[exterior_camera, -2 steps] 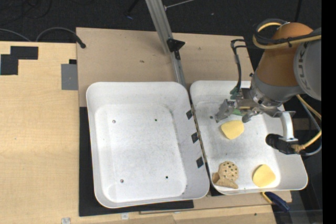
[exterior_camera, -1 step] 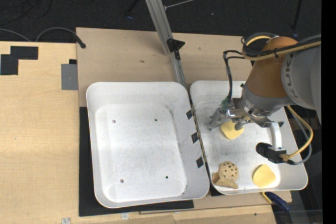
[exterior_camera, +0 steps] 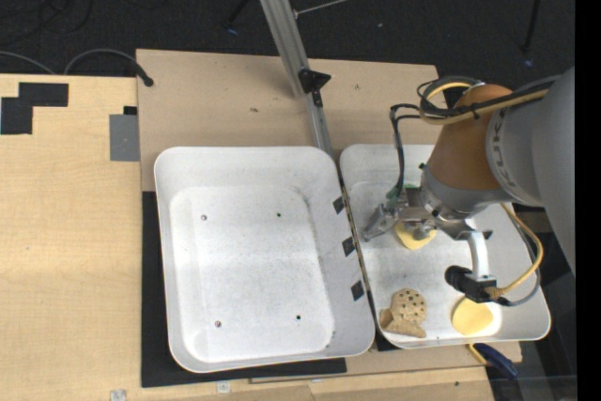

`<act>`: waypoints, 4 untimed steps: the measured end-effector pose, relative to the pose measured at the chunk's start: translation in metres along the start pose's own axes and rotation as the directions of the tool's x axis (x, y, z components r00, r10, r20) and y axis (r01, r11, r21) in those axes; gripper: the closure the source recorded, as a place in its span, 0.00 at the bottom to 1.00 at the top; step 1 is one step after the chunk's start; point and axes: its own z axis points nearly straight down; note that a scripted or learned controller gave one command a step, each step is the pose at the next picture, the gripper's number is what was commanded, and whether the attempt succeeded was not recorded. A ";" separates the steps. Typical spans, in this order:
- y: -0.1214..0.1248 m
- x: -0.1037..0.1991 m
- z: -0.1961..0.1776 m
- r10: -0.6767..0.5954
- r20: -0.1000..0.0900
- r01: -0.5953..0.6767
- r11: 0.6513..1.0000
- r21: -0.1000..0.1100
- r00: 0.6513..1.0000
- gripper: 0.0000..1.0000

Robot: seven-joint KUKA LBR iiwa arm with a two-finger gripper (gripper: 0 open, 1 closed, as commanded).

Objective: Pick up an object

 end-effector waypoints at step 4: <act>0.007 -0.006 -0.169 -0.004 -0.002 0.004 1.000 -0.003 1.000 1.00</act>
